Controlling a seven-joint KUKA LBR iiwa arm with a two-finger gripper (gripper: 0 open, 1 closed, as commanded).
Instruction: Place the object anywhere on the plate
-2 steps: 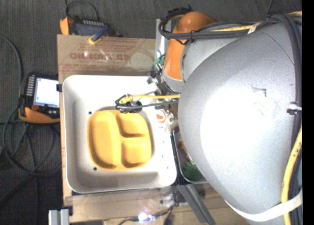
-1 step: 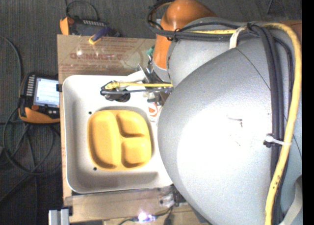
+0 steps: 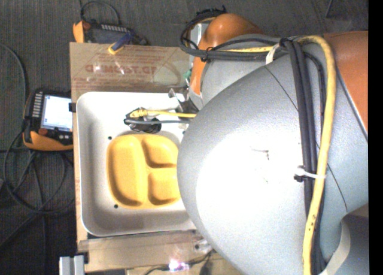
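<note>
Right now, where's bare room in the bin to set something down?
Bare: the compartments of the yellow plate; the white bin floor between plate and left wall; the strip below the plate. Crowded: above the plate's top edge, and the right side, where the arm overhangs.

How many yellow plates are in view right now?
1: a yellow compartmented plastic plate lies in the shallow white bin, one edge behind the grey robot arm. The arm blocks much of the view, so others may be hidden.

Robotics lab, grey arm (image 3: 263, 166) over white bin (image 3: 90, 166), teach pendant (image 3: 51, 118) and loose cables (image 3: 15, 172) on carpet (image 3: 36, 16).
</note>
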